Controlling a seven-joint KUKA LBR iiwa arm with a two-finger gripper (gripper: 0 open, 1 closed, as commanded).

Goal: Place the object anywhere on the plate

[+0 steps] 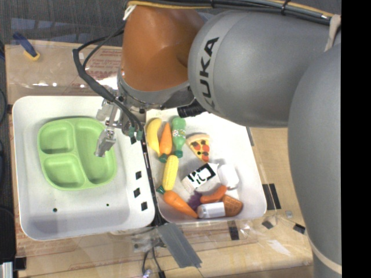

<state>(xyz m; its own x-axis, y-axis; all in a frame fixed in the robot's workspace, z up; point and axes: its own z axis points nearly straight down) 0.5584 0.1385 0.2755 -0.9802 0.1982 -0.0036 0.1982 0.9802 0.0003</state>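
Right of hand (106, 139), banana (152, 136)

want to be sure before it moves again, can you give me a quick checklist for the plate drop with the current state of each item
1. Plate in place: the green plate sits flat in the left bin, three compartments facing up. ok
2. Tool position: the tool hangs over the plate's right compartment. ok
3. Object between the tool's fingers: nothing can be made out there. cannot tell
4. Finger opening: too small and blurred to judge. cannot tell
5. Objects available: banana, carrot, corn and pizza slice lie in the right bin. ok
6. Landing spot: the plate's compartments look bare. ok
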